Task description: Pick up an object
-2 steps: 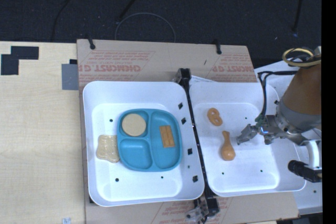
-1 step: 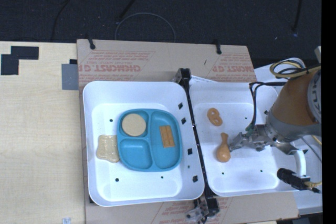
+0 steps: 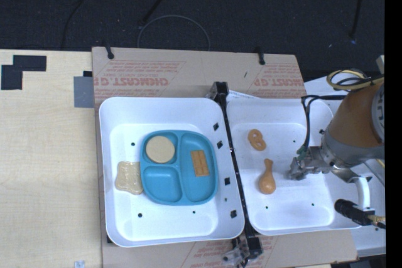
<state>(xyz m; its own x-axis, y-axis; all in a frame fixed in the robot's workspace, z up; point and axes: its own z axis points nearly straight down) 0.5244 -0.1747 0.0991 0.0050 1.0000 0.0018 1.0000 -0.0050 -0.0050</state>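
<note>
My gripper [image 3: 300,169] is low in the right bin [image 3: 286,219], near its right wall, with the orange band of the arm just above it. A tan drumstick-shaped piece [image 3: 267,177] lies on the bin floor a short way to the gripper's left. A small brown pretzel-like piece [image 3: 255,139] sits further back in the same bin. Nothing shows between the gripper and either piece.
The left bin [image 3: 119,119] holds a blue sectioned tray [image 3: 164,190] with a round cracker [image 3: 159,149] and a brown bar [image 3: 200,163] in it. A pale bread-like piece [image 3: 129,177] lies beside the tray. A black cable [image 3: 308,119] crosses the right bin's far side.
</note>
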